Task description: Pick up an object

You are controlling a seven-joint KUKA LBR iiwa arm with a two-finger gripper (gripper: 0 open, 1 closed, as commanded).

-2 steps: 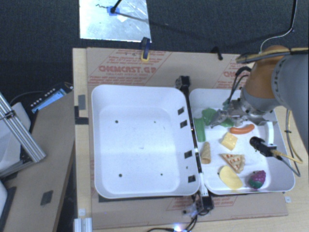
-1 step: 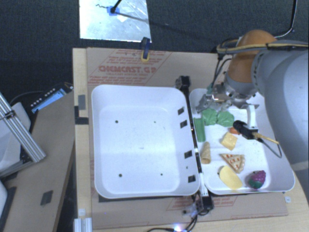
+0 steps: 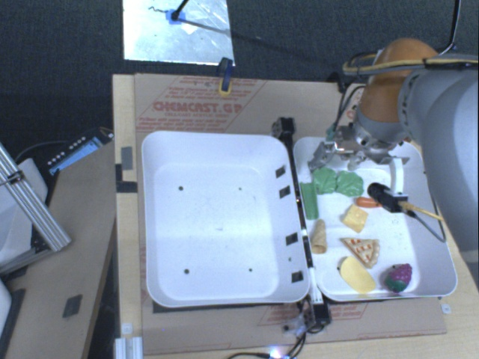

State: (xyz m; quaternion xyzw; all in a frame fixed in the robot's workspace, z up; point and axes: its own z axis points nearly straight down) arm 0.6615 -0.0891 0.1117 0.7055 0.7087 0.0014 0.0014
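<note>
Gripper point(image 3: 337, 152) at the upper end of the right bin point(image 3: 423, 250), just above a green leafy toy point(image 3: 337, 181), with a pizza slice point(image 3: 361, 250) and purple grapes point(image 3: 399, 276) lower down.

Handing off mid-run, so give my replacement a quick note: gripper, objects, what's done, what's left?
Gripper: low over the far end of the right bin, right by the green leaf toy; no object seen in its grasp.
Things: that toy, green bar, carrot, cheese cube, tan roll, pizza wedge, yellow fruit and purple grapes all lie in that bin.
Done: nothing lifted. Left: grasp one, raise it.
</note>
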